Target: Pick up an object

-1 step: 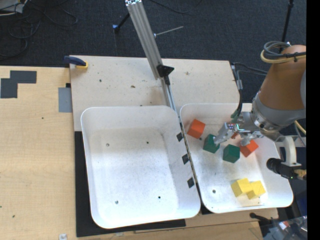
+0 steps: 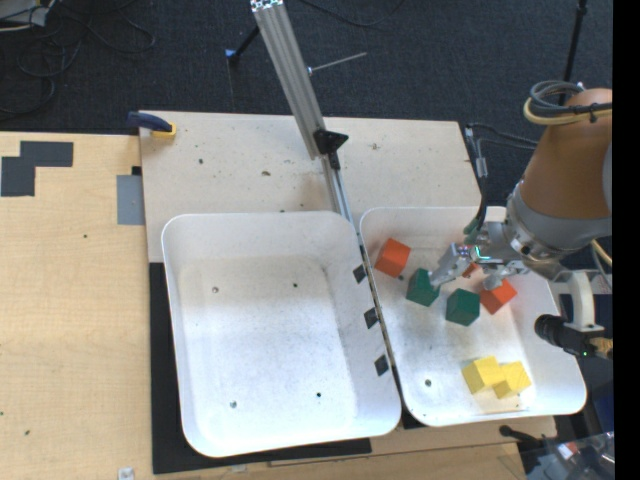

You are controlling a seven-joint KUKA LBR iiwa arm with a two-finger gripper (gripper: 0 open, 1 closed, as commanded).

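The right bin [image 2: 560, 393] holds an orange block [image 2: 393, 257] near its left wall, two green blocks [image 2: 422, 288] [image 2: 463, 307] in the middle, a small red-orange block [image 2: 498, 295] to their right, and a yellow block [image 2: 496, 377] toward the front. My gripper [image 2: 463, 264] reaches in from the right and hangs low over the middle of this bin, just above and between the two green blocks. I see nothing clearly held between its fingers.
The left bin [image 2: 180, 268] sits beside the right one, with black clips [image 2: 371, 316] along the shared wall. A slanted aluminium bar [image 2: 295, 73] rises behind the bins. The arm's orange band [image 2: 570, 163] looms over the right bin's far right side.
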